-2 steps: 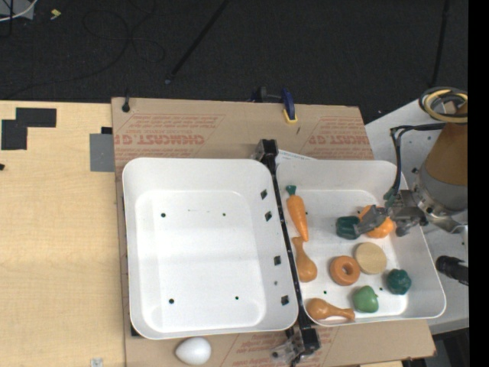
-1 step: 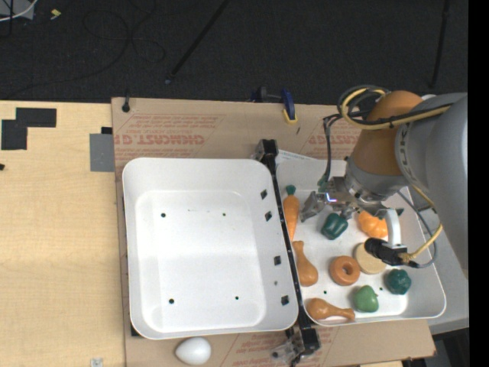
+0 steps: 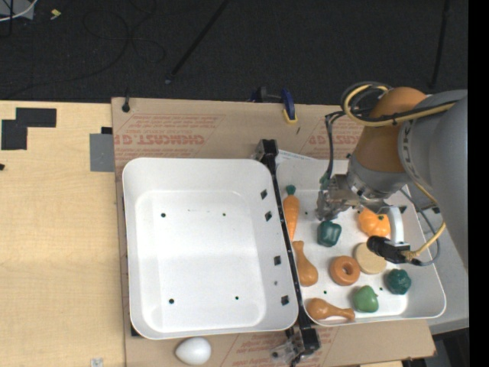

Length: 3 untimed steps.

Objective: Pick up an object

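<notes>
Camera view: claw [image 3: 330,211] just above dark green object [image 3: 329,233].

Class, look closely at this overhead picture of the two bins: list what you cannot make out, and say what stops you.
1. Pincer: the wrist above hides its fingers in the camera view, so open or shut is unclear.
2. Dark green rounded plastic piece: the pincer covers its top; whether they touch is unclear.
3. Small orange toy fruit: partly hidden behind a white and black object.
4. White egg-shaped object: near the bottom edge; material too small to tell.
</notes>
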Tool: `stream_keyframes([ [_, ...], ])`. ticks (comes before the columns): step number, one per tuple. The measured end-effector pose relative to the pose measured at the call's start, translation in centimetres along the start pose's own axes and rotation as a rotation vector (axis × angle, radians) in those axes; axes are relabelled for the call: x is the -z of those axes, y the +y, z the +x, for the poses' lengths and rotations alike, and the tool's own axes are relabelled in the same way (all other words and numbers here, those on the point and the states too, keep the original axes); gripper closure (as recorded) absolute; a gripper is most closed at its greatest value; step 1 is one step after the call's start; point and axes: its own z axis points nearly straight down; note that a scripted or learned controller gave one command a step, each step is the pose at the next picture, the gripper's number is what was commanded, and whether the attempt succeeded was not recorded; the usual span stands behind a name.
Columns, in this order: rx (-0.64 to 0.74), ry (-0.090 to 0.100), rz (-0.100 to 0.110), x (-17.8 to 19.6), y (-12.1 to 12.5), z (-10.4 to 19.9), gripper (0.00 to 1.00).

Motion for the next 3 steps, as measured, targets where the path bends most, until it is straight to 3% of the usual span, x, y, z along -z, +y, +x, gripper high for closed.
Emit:
stream_keyframes([
  [1, 0.000, 0.000, -0.004, -1.6, -6.3, 1.1, 1.00],
  [2, 0.008, 0.000, -0.017, 9.1, 0.5, 6.7, 1.00],
  [3, 0.004, 0.000, -0.007, 12.8, 0.4, 10.4, 1.00],
])
